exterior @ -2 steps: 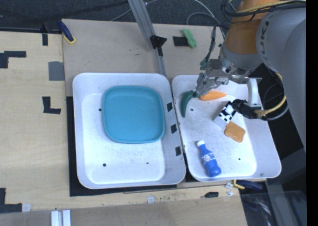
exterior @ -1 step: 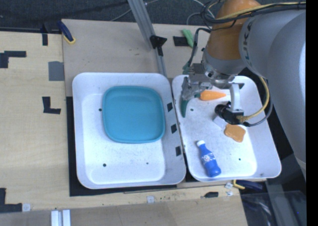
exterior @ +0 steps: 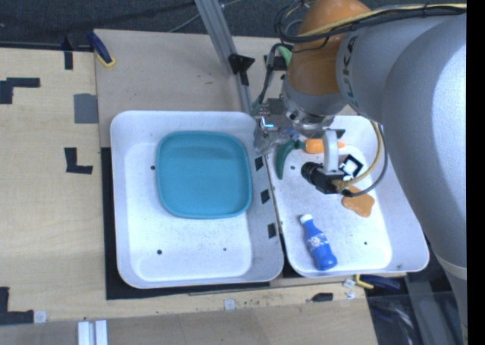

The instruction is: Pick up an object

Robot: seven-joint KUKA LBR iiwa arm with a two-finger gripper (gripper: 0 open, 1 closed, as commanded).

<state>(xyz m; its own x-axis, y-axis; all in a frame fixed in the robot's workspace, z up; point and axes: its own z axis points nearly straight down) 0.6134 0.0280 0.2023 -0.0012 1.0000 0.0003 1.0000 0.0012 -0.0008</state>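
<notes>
Bottle (exterior: 317,243) lies below and right of gripper (exterior: 279,146), long axis toward it; grip state unclear

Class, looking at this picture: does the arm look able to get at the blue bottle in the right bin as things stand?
Probably yes. The blue bottle lies alone on bare floor of the right bin, nothing over it, and the gripper hangs just up-left of it.
</notes>
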